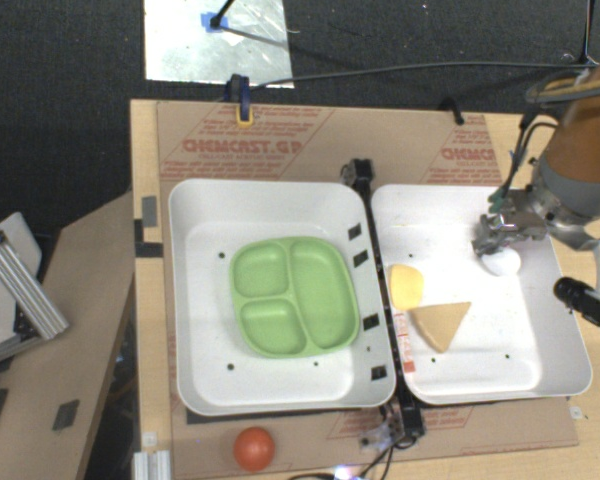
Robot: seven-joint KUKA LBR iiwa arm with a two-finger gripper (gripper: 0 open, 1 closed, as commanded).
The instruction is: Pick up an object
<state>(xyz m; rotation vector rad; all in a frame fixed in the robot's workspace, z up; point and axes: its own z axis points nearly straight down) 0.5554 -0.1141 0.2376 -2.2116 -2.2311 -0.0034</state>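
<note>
A grey arm with a broad orange band, dark cables and a metallic gripper.

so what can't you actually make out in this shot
- Gripper, camera view: the wrist covers the fingers from above, so open or shut is unclear.
- White object, camera view: partly under the gripper and white against the right bin; its shape, and whether it is touched, is unclear.
- Arm, camera view: cut off by the right edge.
- Red ball, camera view: small, near the bottom edge.
</note>
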